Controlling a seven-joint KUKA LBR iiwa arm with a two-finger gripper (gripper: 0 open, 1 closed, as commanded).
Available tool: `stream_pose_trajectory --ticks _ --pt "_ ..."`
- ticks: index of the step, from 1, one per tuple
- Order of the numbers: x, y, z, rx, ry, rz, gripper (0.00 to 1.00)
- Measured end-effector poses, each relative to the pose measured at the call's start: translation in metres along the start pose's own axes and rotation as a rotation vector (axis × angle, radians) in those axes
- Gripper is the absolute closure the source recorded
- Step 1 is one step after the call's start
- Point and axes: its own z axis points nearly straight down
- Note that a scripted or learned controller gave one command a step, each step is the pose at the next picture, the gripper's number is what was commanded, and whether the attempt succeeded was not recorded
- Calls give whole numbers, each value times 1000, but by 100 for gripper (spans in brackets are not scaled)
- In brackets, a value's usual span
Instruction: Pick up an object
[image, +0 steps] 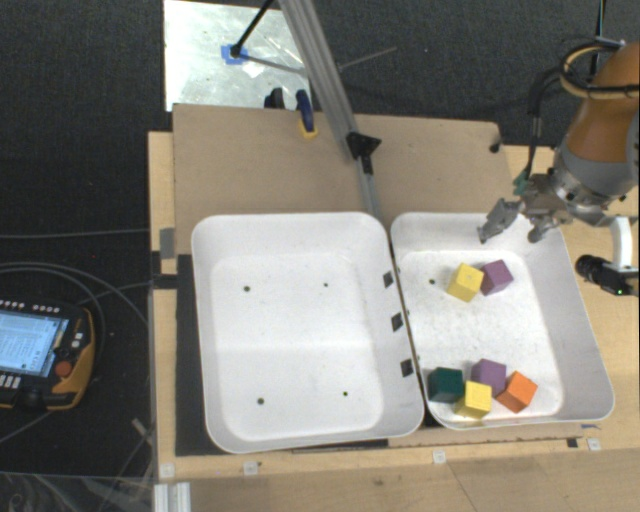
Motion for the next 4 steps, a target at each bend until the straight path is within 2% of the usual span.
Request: stream_pose_trajectory --ticks 1,2,3,4 --pt "-29 -28 95 -19 -5 0 0" --pt "-14 -15 101 -28 -3 5 0" --pt "-14 -13 88 -34 -6 2 100" --pt "-14 -13 88 -34 -6 2 0"
